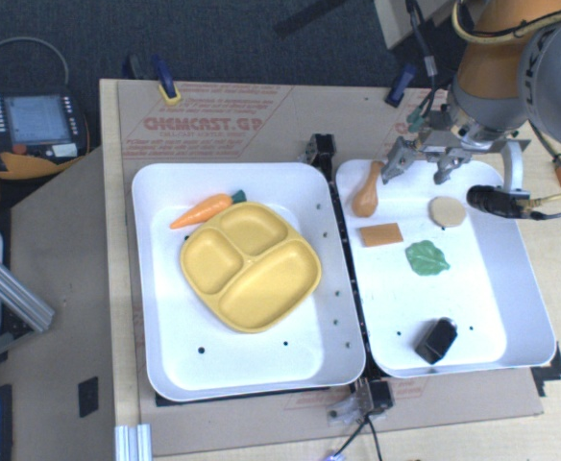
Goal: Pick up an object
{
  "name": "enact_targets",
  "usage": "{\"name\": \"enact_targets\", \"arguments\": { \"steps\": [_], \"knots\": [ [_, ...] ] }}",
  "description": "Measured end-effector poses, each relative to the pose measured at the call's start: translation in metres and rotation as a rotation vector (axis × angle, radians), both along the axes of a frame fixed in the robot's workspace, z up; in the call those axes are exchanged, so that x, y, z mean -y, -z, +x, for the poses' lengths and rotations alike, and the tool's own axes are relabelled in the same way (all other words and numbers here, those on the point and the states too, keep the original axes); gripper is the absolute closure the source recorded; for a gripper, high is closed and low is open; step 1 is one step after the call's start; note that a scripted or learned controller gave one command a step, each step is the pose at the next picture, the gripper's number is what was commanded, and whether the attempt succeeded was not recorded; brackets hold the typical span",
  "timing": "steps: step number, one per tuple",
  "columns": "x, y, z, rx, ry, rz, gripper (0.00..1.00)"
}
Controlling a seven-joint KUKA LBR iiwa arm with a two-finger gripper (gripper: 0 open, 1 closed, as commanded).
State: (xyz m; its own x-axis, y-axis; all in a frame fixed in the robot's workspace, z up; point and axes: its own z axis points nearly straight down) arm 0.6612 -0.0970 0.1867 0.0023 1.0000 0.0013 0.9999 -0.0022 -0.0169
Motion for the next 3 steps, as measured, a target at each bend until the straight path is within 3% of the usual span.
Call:
{"name": "enact_targets", "arguments": {
  "steps": [1, 3],
  "knots": [
    [0.0, -0.01, 0.003, 0.016, -0.003, -0.001, 0.0],
    [-0.005, 0.105, 0.003, 0.01, -0.003, -0.001, 0.0]
  ]
}}
